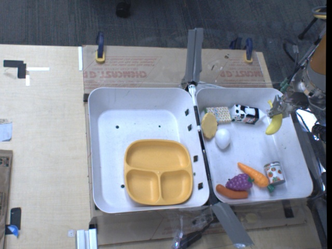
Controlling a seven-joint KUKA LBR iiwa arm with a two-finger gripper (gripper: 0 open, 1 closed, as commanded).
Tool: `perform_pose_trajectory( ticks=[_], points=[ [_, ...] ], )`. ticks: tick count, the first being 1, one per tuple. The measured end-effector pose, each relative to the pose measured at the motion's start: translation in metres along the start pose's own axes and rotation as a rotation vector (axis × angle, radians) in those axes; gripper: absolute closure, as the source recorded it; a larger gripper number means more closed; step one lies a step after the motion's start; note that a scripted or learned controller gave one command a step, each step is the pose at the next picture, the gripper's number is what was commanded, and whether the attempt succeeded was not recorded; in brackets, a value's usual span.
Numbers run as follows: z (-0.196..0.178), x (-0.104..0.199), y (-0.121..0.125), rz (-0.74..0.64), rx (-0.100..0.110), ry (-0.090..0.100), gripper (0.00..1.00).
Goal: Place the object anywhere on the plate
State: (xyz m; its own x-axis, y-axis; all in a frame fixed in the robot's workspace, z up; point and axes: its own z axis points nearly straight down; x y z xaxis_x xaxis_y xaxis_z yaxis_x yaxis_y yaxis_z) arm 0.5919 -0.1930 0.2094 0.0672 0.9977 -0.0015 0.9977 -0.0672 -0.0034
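Note:
A yellow three-compartment plate (158, 171) lies in the left bin (104, 139), toward its front. My gripper (278, 108) hangs over the right bin's far right side, by the wall. A small yellow banana (274, 124) dangles from it, its upper end pinched between the fingertips and the rest hanging free above the bin floor. The plate is far to the left of the gripper, across the divider between the bins.
The right bin (298, 154) holds a black-and-white cow toy (245, 114), a checkered block (220, 114), a tan piece (209, 125), a white egg (222, 138), a carrot (253, 174), purple grapes (239, 181), a red sausage (232, 192) and a small can (274, 173).

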Motion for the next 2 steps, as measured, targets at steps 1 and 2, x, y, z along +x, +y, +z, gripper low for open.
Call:
perform_pose_trajectory(
  ticks=[1, 2],
  points=[
    [-0.008, 0.0, 0.0, -0.003, 0.001, -0.001, 1.0],
    [-0.027, -0.017, 0.027, 0.283, -0.002, 0.0, 1.0]
  ],
)
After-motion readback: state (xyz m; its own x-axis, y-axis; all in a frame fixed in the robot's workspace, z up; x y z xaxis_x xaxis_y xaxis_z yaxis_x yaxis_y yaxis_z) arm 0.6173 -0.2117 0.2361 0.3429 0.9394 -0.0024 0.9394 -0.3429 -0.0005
